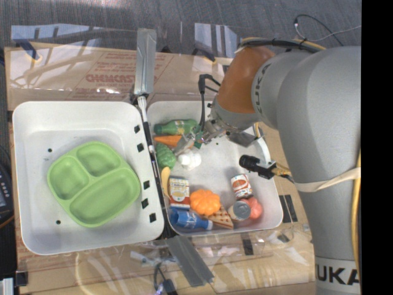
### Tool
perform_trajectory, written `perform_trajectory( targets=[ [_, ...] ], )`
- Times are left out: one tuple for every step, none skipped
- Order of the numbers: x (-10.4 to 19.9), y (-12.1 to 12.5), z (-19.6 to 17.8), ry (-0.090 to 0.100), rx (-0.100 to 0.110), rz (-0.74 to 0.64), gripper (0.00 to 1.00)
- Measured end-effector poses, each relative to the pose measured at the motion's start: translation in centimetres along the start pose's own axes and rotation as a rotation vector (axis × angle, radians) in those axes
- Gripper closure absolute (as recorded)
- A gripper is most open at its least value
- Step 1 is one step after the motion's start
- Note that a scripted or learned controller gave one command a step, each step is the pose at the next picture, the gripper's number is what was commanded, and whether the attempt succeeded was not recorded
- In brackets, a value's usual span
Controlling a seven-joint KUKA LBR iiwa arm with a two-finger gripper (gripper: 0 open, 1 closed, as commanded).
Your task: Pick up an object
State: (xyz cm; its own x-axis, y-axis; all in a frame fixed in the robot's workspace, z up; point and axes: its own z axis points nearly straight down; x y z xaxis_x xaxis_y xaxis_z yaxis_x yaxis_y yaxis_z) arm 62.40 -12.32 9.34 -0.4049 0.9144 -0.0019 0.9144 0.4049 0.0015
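Over the right bin (270,217), fingers (198,139) just above a white ball (190,160), grip state unclear, orange carrot (167,141) beside.

- The divided plate (93,183) lies in the left bin (37,128).
- The right bin (270,217) holds the rest: bottle (175,127) at the far left, pumpkin (205,202) near the middle, can (242,186) to its right.
- The tool (199,137) sits just right of the bottle.
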Motion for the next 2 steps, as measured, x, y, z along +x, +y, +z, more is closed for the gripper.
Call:
perform_trajectory(
  targets=[
    [0.1, 0.1, -1.0, 0.001, 0.002, -0.006, 1.00],
    [5.9, 2.7, -16.2, 0.000, -0.001, 0.049, 1.00]
  ],
)
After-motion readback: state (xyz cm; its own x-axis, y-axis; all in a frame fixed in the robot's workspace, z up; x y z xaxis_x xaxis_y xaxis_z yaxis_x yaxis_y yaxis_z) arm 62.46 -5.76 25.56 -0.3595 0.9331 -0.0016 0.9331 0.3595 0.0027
